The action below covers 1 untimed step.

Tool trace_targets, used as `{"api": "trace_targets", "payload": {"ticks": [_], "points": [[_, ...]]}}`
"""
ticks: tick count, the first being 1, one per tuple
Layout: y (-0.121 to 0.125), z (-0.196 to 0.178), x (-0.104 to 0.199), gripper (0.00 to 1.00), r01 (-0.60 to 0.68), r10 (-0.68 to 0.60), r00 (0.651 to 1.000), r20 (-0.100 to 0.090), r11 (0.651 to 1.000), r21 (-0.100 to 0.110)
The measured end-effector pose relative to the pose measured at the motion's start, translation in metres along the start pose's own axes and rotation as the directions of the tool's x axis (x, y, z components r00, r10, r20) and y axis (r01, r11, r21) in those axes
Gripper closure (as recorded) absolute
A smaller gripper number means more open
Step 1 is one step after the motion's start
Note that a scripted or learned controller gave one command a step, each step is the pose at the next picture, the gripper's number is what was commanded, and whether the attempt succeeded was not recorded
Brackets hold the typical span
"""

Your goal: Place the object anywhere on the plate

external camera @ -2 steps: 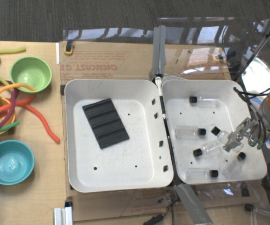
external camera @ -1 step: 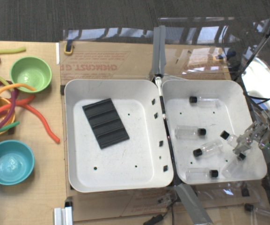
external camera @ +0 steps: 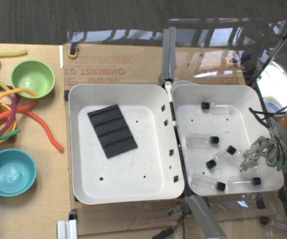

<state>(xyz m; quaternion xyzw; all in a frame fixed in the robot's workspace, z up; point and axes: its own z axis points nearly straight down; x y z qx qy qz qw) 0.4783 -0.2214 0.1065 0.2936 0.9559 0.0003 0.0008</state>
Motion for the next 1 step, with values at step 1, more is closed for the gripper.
{"api": "trace_targets", "payload": {"ticks": [1], "points": [[-0.0002,-0.1963,-0.0014,1.00,0.076,-0.076,0.997,0.002,0.997,0.000]]}}
